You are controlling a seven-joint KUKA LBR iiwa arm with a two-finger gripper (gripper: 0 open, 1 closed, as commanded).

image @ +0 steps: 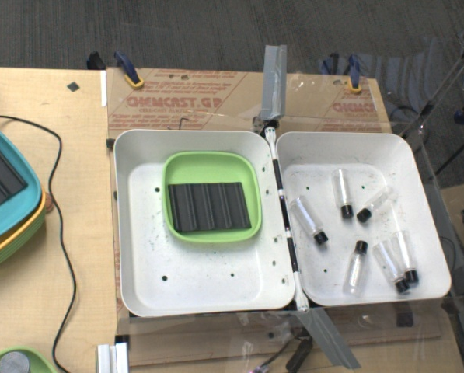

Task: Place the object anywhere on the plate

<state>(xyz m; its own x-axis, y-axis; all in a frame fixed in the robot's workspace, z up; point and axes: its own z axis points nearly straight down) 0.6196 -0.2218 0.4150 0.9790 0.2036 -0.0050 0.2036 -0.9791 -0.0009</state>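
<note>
Vials [308, 221], clear with black caps, lie scattered at differing angles in the right bin [418, 169], well apart from the green plate [251, 173] in the left bin [138, 270]; end effector state cannot be told, so approach direction is probably undecided.

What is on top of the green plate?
A dark ridged mat lies flat on the green plate, covering most of its middle. Whatever sits under the mat is hidden.

A green plate [211, 171] carrying a dark grey ribbed block [209, 207] is being shown inside a white bin [138, 278]. Clear vials [308, 220] with black caps are being shown in the other white bin [426, 208].
</note>
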